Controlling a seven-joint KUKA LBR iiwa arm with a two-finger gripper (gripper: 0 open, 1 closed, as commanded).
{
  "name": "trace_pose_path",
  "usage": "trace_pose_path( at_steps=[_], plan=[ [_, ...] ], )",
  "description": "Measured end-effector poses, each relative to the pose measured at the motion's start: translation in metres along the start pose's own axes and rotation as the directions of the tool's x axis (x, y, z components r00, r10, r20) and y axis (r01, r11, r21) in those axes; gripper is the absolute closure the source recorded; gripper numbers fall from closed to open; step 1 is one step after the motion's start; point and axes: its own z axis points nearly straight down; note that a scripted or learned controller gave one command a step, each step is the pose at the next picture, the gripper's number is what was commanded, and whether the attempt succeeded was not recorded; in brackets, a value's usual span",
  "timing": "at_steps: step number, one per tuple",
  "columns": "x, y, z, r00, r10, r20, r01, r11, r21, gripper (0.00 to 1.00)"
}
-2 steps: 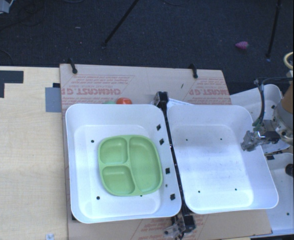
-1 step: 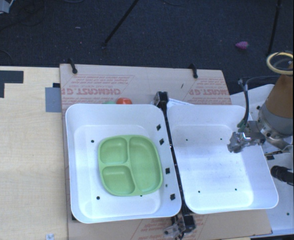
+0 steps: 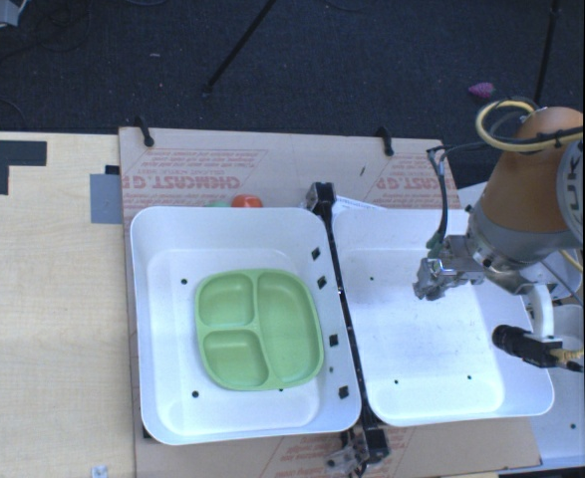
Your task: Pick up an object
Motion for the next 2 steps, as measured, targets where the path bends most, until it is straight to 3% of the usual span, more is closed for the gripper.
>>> trace_pose_path(
  at_steps=[2],
  plan=[
    [0.102, 0.004, -0.020, 1.000, 0.001, 0.002, -0.001, 1.000, -0.001, 1.00]
  ],
)
